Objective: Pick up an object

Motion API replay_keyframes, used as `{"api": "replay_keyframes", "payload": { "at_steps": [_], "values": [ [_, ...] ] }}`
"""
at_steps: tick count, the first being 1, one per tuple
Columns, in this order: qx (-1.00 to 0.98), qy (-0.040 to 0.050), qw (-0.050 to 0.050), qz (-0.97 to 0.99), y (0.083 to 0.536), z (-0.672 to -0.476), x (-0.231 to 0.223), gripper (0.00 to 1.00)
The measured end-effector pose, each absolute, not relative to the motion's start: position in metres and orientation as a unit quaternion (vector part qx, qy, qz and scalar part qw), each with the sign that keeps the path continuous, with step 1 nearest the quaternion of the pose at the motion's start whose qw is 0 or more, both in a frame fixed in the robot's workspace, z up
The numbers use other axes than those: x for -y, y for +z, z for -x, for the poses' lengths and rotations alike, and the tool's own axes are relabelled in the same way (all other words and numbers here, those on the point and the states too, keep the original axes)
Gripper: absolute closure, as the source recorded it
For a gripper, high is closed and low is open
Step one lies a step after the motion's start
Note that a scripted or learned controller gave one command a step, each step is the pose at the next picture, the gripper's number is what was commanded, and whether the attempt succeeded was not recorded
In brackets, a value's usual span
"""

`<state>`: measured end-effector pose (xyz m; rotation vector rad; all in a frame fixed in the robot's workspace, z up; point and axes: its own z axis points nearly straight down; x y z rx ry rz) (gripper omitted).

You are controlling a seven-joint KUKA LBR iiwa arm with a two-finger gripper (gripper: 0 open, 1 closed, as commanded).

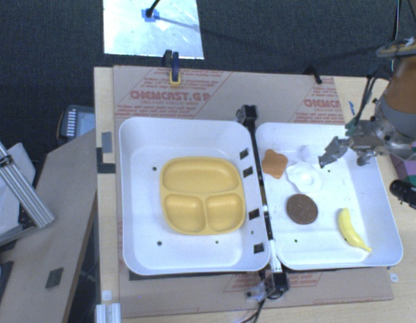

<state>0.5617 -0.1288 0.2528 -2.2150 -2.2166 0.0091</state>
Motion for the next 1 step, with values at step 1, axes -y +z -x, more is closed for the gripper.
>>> {"api": "replay_keyframes", "payload": {
  "at_steps": [1],
  "values": [
    [0.708, -0.0004, -0.001, 0.706, 0.2588, -0.5638, 0.1285, 0.0]
  ]
}}
